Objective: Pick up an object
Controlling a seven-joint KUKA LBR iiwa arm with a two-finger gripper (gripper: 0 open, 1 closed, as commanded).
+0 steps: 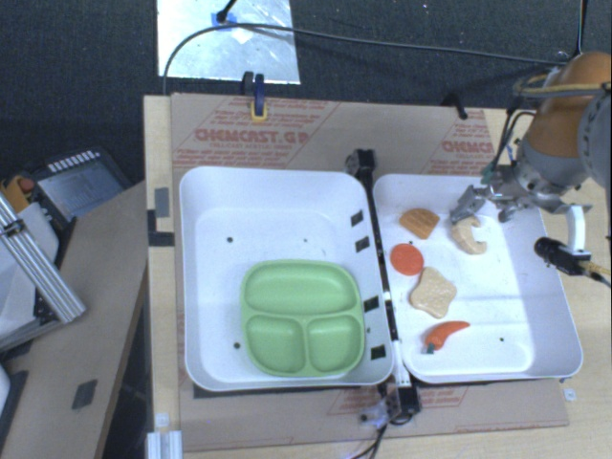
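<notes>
Jaws hang spread and unladen over the right bin (pixel 550 352), at its 1 o'clock corner, just above a pale curved piece (pixel 468 238). At 9 o'clock lies the left bin (pixel 206 199) with a green tray (pixel 301 316).

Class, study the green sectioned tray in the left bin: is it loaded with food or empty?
Empty. The green tray shows three bare compartments, while the food pieces lie in the right bin.

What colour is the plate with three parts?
Light green plate, seen clearly in the camera view.
</notes>
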